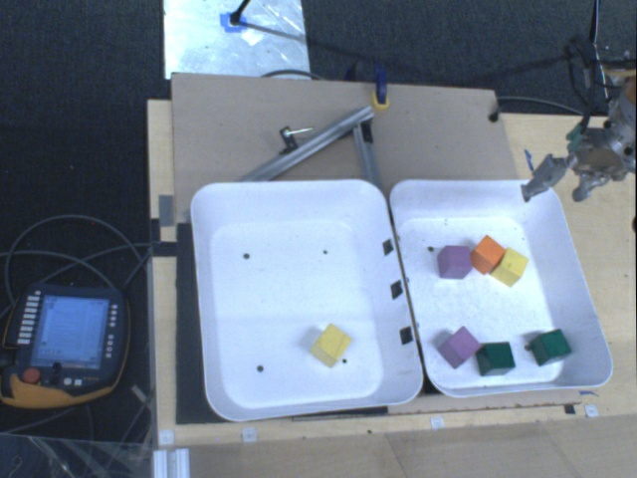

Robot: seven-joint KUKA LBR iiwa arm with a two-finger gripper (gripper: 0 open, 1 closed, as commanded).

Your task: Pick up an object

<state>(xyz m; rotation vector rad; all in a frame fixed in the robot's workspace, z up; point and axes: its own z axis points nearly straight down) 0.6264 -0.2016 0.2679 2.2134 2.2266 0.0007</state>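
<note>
My gripper (564, 183) hangs over the far right corner of the right bin (582, 297), above its rim. It is open, with nothing between its fingers. Inside that bin, a purple block (455, 262), an orange block (487, 254) and a yellow block (511, 266) cluster near the middle. Along the bin's near side sit another purple block (460, 346) and two green blocks (495, 358) (548, 347). One yellow block (330, 345) lies alone in the left bin (214, 297), toward its near side.
A metal bar frame (318, 142) lies on the brown board behind the bins. A control pendant (65, 342) with cables rests left of the bench. Black clips (396, 289) mark the seam between the bins.
</note>
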